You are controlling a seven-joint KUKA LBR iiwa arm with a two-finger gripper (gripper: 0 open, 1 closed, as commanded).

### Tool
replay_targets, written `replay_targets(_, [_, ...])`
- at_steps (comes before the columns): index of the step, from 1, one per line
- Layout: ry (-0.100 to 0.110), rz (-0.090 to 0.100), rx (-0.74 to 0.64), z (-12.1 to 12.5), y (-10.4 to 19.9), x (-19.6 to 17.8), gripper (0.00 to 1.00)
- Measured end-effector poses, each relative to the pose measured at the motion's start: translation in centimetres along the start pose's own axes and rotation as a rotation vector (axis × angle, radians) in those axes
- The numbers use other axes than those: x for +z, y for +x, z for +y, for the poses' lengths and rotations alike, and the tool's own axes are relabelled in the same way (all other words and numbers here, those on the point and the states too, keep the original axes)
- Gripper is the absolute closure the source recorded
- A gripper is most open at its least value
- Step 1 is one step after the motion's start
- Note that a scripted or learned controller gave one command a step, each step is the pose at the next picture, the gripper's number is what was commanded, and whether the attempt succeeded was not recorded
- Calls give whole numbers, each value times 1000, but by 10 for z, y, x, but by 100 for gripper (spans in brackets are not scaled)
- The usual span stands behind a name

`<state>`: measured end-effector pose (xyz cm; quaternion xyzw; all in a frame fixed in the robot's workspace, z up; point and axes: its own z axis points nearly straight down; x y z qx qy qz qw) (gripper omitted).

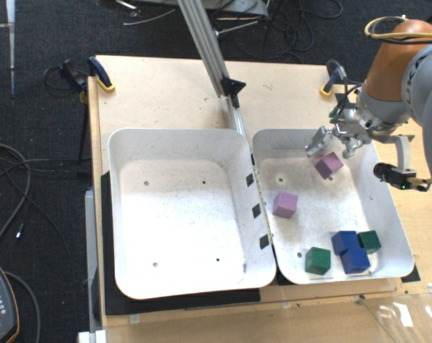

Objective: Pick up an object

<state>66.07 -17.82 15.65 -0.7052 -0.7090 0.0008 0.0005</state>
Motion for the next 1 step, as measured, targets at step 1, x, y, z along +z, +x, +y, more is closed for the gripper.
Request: replay_targets(1, [-3,-3,6,1,-10,62,0])
